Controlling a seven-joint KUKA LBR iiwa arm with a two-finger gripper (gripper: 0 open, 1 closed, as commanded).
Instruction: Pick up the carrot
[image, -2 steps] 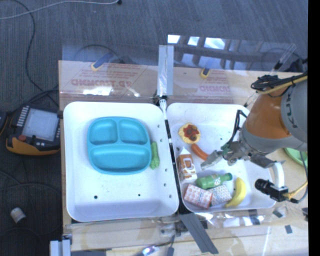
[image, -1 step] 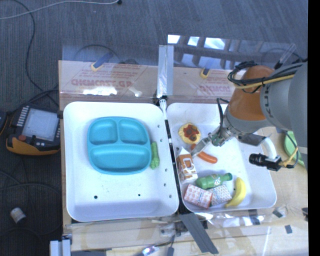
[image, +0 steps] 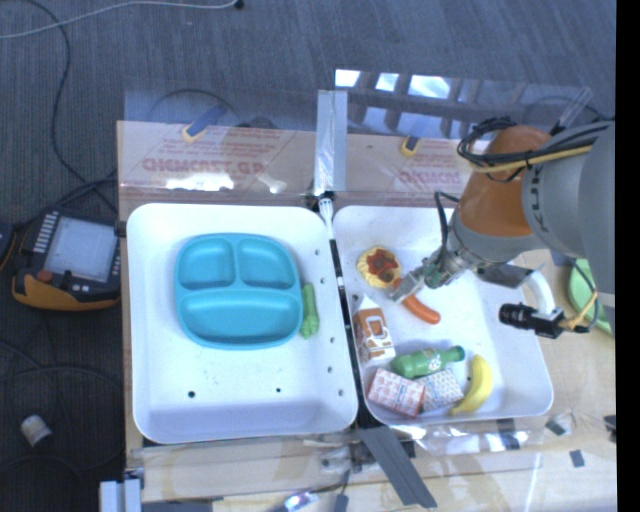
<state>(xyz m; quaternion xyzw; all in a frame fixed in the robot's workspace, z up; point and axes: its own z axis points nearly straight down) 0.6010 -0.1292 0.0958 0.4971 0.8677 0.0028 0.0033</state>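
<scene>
The carrot (image: 422, 310) is a small orange stick lying flat on the floor of the right bin (image: 520, 360), in its upper middle part. My gripper (image: 418, 284) comes down from the right, under the arm's orange band. Its tip sits just above and left of the carrot's upper end, touching it or nearly so. The carrot rests on the bin floor and is not lifted.
A round pizza toy (image: 381, 266) lies just left of the gripper. Below the carrot are an orange-and-white box (image: 373, 335), a green bottle (image: 428, 360), a banana (image: 478, 385) and a red-and-white packet (image: 398, 392). The left bin (image: 160, 400) holds a blue divided plate (image: 238, 288) and a green vegetable (image: 309, 310).
</scene>
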